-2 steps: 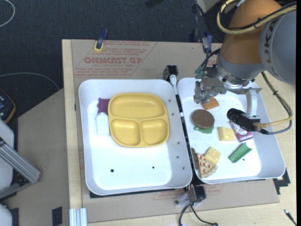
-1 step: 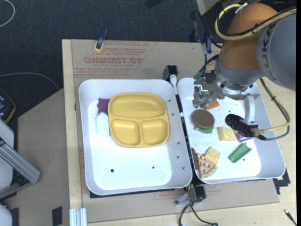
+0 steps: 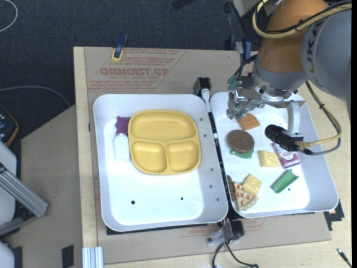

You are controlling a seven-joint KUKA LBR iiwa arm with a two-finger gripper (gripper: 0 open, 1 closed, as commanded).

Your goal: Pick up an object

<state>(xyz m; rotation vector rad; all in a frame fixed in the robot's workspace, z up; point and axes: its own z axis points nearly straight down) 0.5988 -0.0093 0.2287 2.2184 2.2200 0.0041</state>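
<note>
Directly beneath the gripper [image 3: 241,108], an orange wedge [image 3: 249,121] lies just toward the burger [image 3: 241,142]; finger spread: cannot tell.

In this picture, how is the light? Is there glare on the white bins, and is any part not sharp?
Camera view: even, soft light; the left white bin looks washed out near its front, with faint shadow beside the yellow divided plastic tray; the small food pieces in the right white bin are a little soft; the grey arm with orange band is large and slightly blurred.
</note>
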